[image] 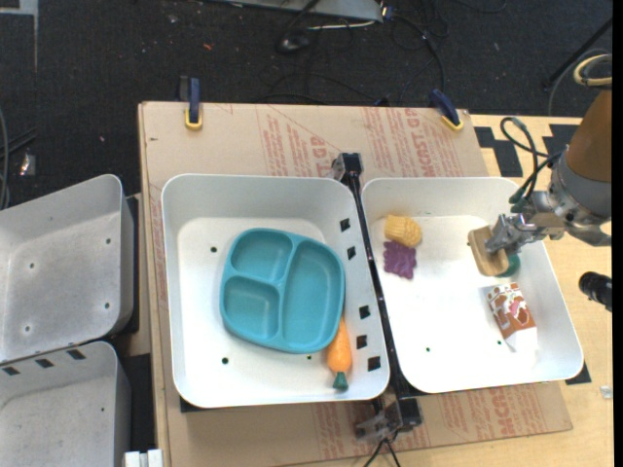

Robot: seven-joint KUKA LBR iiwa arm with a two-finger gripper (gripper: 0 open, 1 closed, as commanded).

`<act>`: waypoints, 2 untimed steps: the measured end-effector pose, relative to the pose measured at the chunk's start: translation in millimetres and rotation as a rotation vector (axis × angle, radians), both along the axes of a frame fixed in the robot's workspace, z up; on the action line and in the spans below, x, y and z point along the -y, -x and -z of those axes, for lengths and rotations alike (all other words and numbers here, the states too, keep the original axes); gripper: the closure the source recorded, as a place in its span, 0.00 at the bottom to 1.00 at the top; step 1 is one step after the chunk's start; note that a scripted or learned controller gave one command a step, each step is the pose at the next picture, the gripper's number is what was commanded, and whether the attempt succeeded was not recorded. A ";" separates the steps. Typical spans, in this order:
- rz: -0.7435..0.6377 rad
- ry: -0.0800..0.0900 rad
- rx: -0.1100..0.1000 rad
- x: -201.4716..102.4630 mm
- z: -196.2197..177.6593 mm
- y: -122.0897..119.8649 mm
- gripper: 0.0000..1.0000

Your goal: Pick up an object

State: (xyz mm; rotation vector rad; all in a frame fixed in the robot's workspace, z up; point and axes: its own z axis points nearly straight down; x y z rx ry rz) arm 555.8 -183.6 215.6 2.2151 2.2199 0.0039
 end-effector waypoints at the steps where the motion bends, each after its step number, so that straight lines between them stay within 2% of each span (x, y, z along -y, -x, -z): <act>1: 0.000 -0.001 -0.004 -0.1 -0.9 -0.5 1.00; 2: -0.005 -0.005 -0.007 -61.7 -2.2 11.7 1.00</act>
